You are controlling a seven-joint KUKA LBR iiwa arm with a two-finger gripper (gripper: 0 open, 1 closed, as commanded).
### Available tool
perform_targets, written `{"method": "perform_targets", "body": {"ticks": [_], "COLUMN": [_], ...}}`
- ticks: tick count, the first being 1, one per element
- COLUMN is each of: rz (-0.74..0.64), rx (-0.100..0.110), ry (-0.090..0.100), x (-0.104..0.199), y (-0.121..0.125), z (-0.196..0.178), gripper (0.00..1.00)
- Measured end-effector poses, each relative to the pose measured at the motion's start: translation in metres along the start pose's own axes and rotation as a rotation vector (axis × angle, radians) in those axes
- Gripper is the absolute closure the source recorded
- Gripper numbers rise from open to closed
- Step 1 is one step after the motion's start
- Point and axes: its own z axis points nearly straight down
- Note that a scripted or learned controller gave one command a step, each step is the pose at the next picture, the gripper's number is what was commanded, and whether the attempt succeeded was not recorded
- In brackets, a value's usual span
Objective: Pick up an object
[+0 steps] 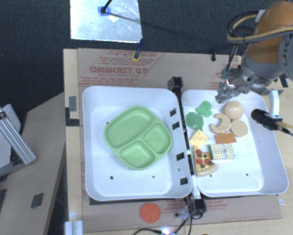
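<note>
Toy foods [215, 141] lie clustered in the right bin [263, 170], beside the left bin's green tray [138, 137]. The gripper [225, 95] hovers over the cluster's far edge, holding nothing visible.

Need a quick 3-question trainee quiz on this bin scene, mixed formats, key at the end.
1. True or false: the green divided tray lies in the right bin.
2. The pizza slice sits at which end of the row of toy food? A) far end B) near end C) middle
3. Fill in: the pincer hangs over the ___ bin's far edge.

Key: 1 false, it lies in the left bin. 2 B. 3 right.
</note>
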Motion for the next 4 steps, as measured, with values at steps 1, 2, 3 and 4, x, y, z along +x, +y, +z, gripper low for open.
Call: {"method": "perform_targets", "body": {"ticks": [1,2,3,4], "rz": [-0.005,-0.006,-0.005,0.003], "rx": [0.001,0.000,0.000,0.003], "ry": [0.001,0.001,0.002,0.000], "x": [0.049,0.103,0.133,0.129], "y": [0.003,0.007,0.031,0.023], "z": [-0.006,-0.008,-0.006,-0.008], "gripper": [1.00,1.00,1.00,1.00]}}
